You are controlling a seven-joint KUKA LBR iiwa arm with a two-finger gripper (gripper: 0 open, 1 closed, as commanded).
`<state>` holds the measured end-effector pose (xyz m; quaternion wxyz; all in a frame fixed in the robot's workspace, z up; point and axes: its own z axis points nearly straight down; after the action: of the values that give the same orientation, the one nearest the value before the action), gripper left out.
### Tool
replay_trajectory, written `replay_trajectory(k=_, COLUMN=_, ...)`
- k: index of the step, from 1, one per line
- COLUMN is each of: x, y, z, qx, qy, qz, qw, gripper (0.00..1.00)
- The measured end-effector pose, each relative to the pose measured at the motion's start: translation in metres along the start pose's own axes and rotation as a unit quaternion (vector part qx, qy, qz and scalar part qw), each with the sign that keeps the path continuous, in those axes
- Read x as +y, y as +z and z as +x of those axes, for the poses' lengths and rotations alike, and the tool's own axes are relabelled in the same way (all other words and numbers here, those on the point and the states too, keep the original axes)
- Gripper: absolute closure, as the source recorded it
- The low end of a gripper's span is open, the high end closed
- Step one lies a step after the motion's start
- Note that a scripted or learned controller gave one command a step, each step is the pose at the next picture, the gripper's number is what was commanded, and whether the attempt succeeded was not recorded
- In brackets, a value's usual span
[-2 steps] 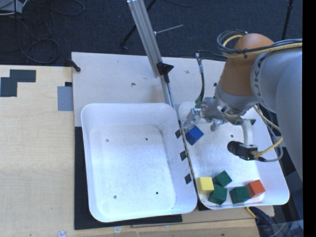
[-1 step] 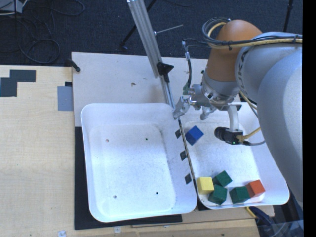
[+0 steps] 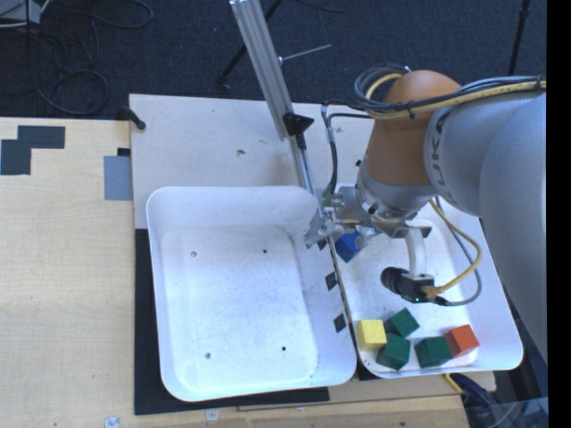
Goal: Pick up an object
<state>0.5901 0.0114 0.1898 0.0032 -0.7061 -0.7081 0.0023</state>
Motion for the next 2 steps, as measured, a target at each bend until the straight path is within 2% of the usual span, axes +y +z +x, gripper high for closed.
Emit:
replay_trajectory(k=1, x=-0.0198, y=-0.1633, z=-0.0523, qx=-0.001, qy=0.002, qz=-0.007, qw=1.0, gripper=0.0)
replay_trajectory(k=2, x=-0.0199, y=-0.1676, z=-0.0502, qx=-0.001, qy=-0.002, qz=-0.002, qw=1.0, gripper=1.0)
